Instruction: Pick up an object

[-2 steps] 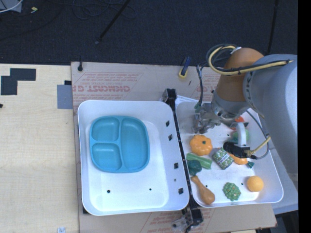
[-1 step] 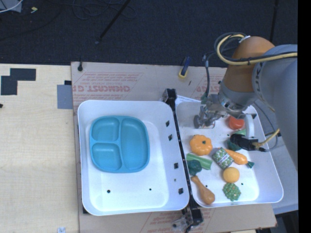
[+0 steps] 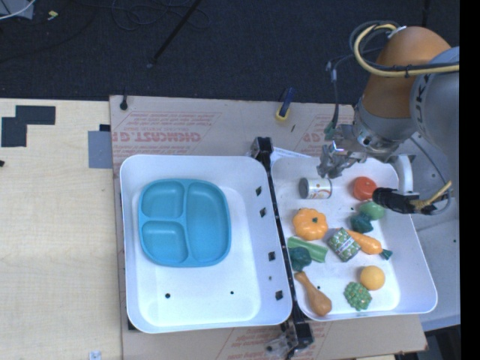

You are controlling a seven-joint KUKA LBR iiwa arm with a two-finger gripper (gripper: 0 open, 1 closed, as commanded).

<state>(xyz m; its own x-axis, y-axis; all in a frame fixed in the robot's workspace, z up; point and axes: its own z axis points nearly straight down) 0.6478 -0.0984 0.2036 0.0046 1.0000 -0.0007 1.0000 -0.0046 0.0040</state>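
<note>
A small tin can [image 3: 316, 188] lies sideways in the right bin [image 3: 420, 276].

Dark carpeted floor [image 3: 225, 43] across top of frame, w/ cables [image 3: 22, 6] at upper left. Light wood table [image 3: 52, 261] at left; brown cardboard sheet [image 3: 195, 130] laid on it, ctr.

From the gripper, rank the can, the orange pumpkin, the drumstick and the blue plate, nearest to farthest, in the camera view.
Measured from the gripper:
1. Can, just below it at the right bin's top.
2. Pumpkin, lower, mid-bin.
3. Drumstick, at that bin's bottom edge.
4. Blue plate, across in the left bin.
The drumstick and plate are fairly close; the plate looks slightly farther.
</note>
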